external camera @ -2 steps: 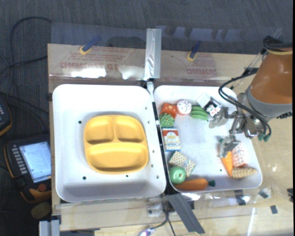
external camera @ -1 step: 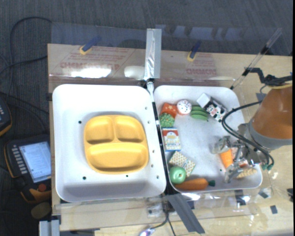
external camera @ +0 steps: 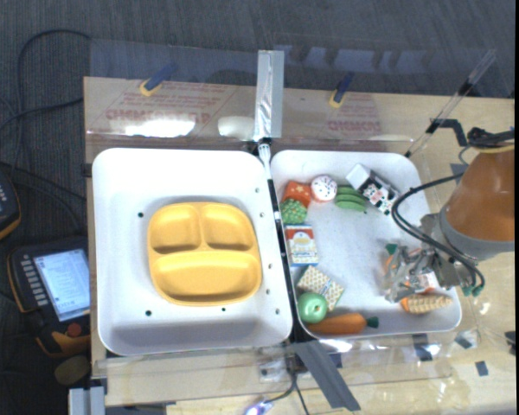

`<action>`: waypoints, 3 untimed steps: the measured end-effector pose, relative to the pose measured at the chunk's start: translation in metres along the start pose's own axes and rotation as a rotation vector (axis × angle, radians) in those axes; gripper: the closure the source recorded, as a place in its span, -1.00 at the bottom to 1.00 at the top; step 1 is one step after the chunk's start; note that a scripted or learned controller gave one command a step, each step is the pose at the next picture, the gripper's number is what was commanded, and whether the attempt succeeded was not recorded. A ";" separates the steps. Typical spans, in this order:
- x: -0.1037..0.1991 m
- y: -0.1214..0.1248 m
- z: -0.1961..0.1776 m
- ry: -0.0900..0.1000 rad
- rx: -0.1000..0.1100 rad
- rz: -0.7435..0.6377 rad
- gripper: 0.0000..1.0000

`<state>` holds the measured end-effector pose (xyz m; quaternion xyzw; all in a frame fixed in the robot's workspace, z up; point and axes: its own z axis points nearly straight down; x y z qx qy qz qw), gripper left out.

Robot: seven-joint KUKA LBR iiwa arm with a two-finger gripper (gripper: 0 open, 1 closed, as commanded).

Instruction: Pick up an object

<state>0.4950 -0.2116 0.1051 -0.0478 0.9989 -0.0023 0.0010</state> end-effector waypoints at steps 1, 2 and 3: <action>-0.043 0.053 0.013 -0.011 0.001 0.255 1.00; -0.005 0.019 0.012 -0.017 -0.006 0.671 1.00; -0.033 0.068 0.013 -0.016 -0.002 0.842 1.00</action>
